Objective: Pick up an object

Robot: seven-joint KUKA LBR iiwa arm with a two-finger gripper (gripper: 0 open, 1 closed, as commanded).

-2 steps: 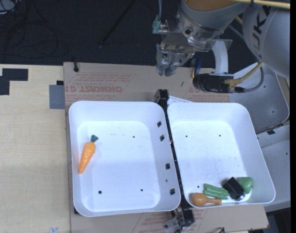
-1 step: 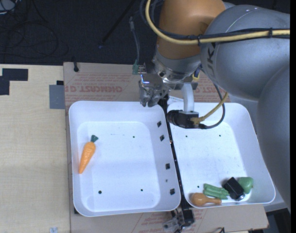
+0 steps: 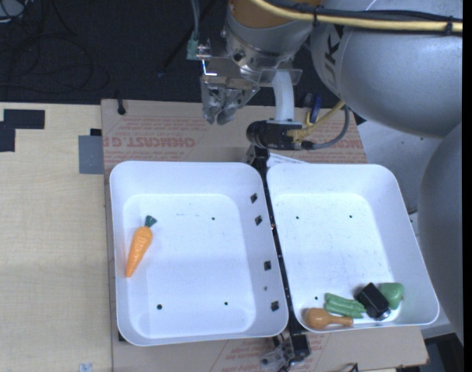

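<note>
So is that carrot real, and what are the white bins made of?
The carrot looks like a plastic toy: smooth, evenly orange, with a tidy moulded green top. The left bin and right bin seem to be glossy white plastic, with rounded corners and soft reflections.

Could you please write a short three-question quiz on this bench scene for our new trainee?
1. True or false: the orange plastic toy carrot with a green top lies in the left shallow white bin.
2. Which item lies in the right shallow white bin? A) a red ball B) a small black block C) a blue cup
3. Fill in: the grey two-finger gripper hangs above the brown ______ board behind the bins.

Key
1. True; the carrot lies near the left wall.
2. B; the block sits in the near right corner, beside a green pod-shaped toy and a tan pear-shaped toy.
3. Cardboard.
</note>
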